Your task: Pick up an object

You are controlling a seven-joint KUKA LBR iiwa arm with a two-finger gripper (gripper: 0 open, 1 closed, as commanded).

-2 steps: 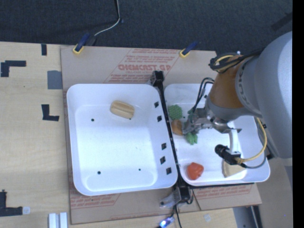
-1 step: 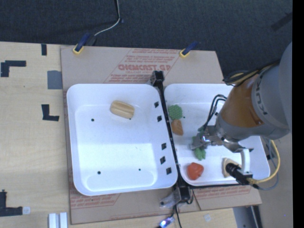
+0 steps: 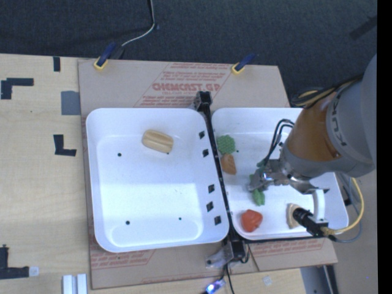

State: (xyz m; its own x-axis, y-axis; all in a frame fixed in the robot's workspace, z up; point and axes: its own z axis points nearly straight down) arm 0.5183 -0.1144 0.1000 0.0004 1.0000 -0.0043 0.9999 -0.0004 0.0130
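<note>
Gripper, jaw state indeterminate, low in right bin over small green piece; red object just beyond; risk: slipped or glancing grasp.

A small green piece sits right at the claw's tips. Whether it is gripped is unclear.
</note>
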